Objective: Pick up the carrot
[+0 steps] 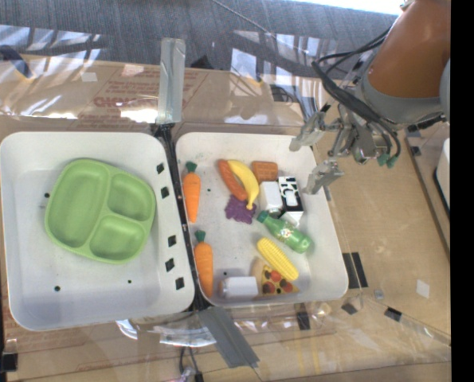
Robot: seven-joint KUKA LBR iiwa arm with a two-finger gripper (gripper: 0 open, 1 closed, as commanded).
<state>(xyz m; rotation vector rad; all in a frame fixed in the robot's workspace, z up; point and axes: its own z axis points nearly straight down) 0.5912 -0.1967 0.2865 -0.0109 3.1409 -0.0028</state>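
Nearest the front edge of the right bin (332,241) lay a small white block (238,286) and a slice of toy pizza (275,279), and against the bin's left wall, near its front left corner, one carrot (204,266) lay lengthwise with its green top pointing toward the far edge. A corn cob (277,259) and a green bottle (285,231) sat toward the bin's middle and right side. Farther back a second carrot (191,193) lay along the same left wall, also leaf end away, with a purple bunch of grapes (238,208), a banana (246,181) and a reddish sausage (231,179) beside it, well apart from both bin edges. The left bin (17,213) carried a green divided plate (101,209).

My gripper (323,156) hung above the right bin's far right corner, fingers spread and nothing between them, well apart from either carrot.

I judged each carrot to be a light, stiff plastic toy with a smooth, tapering body that could slip out toward the thin end. The thicker part just below the green top looked the safest place to close across. The wall so close on the left left little room for a finger there, so the far carrot, with slightly more clearance, seemed the easier take.
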